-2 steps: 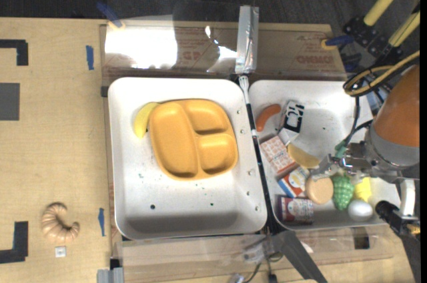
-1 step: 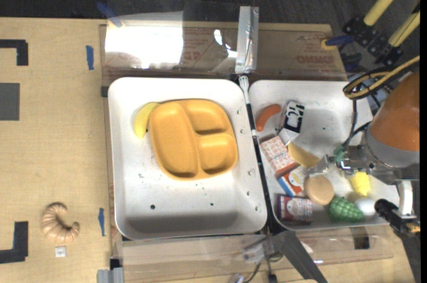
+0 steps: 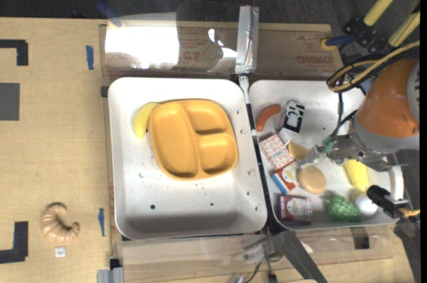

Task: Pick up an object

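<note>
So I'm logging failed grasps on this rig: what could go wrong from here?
The right bin is crowded: the tan disc, green toy and yellow piece lie close together, so the gripper might nudge neighbours or close on two things. The can lies on its side and could roll away if bumped.

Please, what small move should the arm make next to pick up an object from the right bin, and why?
Probably a short descent toward the round tan object. The gripper is above the right bin, just up and right of that object, which lies fairly open among the crowded items. Whether the gripper already holds anything cannot be told.
</note>
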Action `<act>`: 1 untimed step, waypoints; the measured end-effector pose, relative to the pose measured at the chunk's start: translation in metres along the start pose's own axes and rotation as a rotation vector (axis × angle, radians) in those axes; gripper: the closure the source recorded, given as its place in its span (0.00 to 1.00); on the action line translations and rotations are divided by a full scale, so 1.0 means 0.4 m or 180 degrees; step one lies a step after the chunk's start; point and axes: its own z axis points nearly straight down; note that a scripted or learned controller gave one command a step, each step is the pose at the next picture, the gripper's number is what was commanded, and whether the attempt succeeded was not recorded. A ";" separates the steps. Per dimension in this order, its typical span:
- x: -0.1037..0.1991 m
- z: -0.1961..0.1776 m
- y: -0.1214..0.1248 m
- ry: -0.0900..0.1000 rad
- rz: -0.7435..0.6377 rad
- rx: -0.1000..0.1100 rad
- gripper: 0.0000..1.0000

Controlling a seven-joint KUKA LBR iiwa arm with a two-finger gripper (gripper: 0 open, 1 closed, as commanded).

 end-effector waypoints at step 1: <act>0.041 -0.063 0.019 0.0053 -0.0258 0.0101 0.00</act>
